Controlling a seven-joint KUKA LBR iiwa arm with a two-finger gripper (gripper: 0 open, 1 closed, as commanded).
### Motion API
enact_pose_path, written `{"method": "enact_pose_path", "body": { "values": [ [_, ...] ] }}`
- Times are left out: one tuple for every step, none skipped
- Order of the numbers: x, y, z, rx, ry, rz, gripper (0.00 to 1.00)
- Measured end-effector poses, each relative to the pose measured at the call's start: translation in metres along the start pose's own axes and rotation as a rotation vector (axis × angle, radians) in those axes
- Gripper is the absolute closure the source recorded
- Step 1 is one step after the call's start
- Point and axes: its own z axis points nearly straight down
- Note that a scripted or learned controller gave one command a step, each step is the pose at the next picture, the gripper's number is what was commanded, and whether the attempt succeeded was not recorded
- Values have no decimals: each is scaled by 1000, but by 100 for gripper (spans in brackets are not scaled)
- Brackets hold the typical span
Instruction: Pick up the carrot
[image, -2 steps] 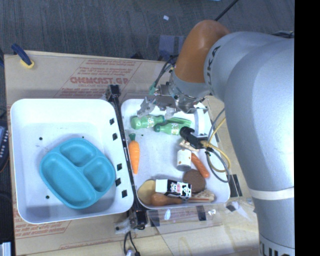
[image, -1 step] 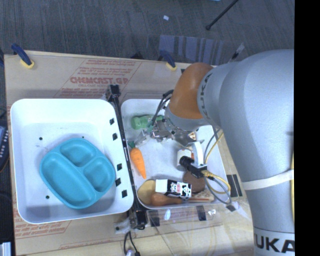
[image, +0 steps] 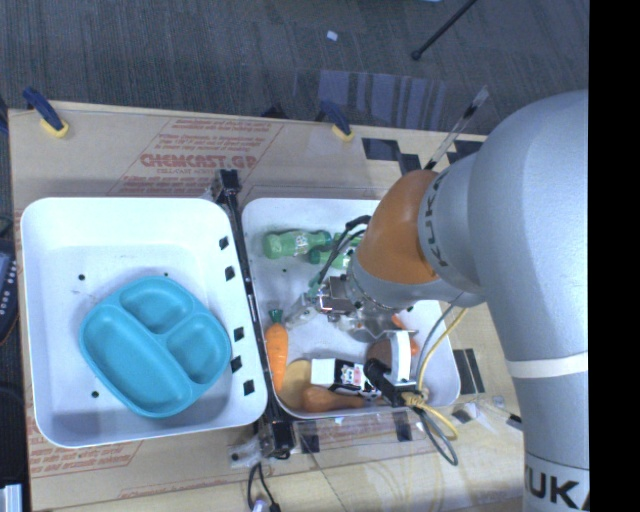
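The orange carrot lies in the right bin, close to its left wall and pointing roughly front to back. My gripper hangs low over the middle of that bin, just right of and behind the carrot's top end. The grey wrist and its orange band cover most of the gripper. Nothing orange shows at its tip, and the carrot rests on the bin floor.
A green bottle lies at the back of the right bin. A tan rounded item and a small black-and-white box sit at the front. The left bin holds a blue divided plate.
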Motion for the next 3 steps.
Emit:
{"method": "enact_pose_path", "body": {
  "values": [
    [9, -20, 1, 2, 2, 270, 0],
    [9, -19, -9, 7, 2, 262, 100],
    [9, -19, -9, 7, 1, 261, 0]
  ]
}}
